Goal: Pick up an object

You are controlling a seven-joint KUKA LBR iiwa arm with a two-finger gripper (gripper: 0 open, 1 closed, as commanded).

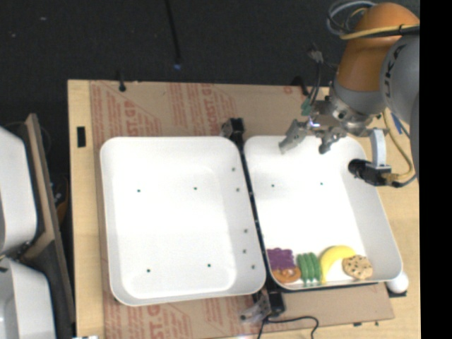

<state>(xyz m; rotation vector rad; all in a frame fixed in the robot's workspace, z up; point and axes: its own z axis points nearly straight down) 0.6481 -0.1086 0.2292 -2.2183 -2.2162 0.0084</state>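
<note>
from my remote seat: shallow white plastic left bin (127, 189) lies on the brown cardboard-covered bench (176, 108). just beside it, the shallow white plastic right bin (318, 203) has small toys lined along its near edge: a purple grape cluster (282, 258) on an orange disc (285, 275), a green ridged piece (309, 268), a yellow banana-like piece (336, 255), a tan chocolate-chip cookie (357, 266). two-finger gripper (308, 141) hangs over that bin's far edge, fingers spread, nothing between them, well apart from the toys.

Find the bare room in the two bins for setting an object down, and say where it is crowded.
The left bin is bare throughout. The right bin is bare from under the gripper down its middle; the cluster along its near edge, purple toy to cookie, is crowded.
</note>
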